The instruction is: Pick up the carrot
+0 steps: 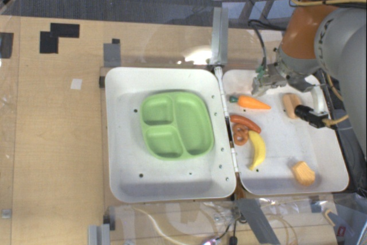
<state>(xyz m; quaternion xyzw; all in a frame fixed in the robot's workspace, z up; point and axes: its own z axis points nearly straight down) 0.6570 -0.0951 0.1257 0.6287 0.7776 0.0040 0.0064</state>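
camera view shows the carrot [253, 102] lying in the right bin [327, 181], near its left wall. the gripper [262, 82] hangs just above it; i cannot tell its state.

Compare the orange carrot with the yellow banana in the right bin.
The orange carrot with a green stem end lies nearly level across the view, near the top of the right white bin; the yellow banana runs almost top to bottom, lower down. The carrot is straight and tapered; the banana is curved. The carrot sits just below the gripper; the banana lies farther from it. Both rest on the bin floor near the divider.
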